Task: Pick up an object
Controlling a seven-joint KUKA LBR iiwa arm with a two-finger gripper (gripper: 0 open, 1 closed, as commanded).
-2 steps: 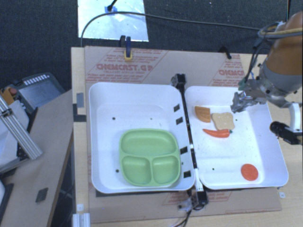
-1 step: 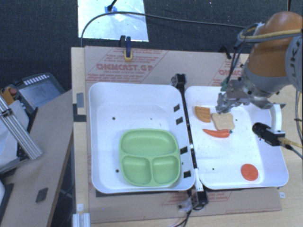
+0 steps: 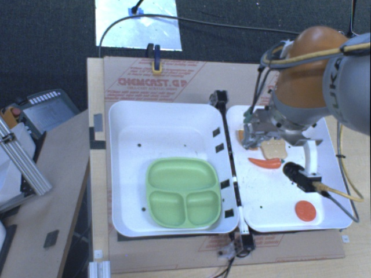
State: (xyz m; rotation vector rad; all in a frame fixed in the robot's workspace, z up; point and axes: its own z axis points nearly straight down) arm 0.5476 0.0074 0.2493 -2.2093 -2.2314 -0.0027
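I see the green divided plate (image 3: 184,192) lying alone in the left bin (image 3: 124,149). In the right bin (image 3: 272,216) the gripper (image 3: 253,135) sits low over the far-left corner, just beside a tan slice (image 3: 273,150) and a red chili (image 3: 265,163); an orange disc (image 3: 306,211) lies near. I judge nothing lifted yet. Whether it's closed, I can't tell.

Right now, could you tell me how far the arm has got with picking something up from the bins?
Done: the arm has reached into the right bin, and its gripper is low beside the tan slice and the red pepper. In hand: nothing visibly lifted. Left: the grasp and lift; the pepper, the orange disc and the green divided plate all lie in their bins.
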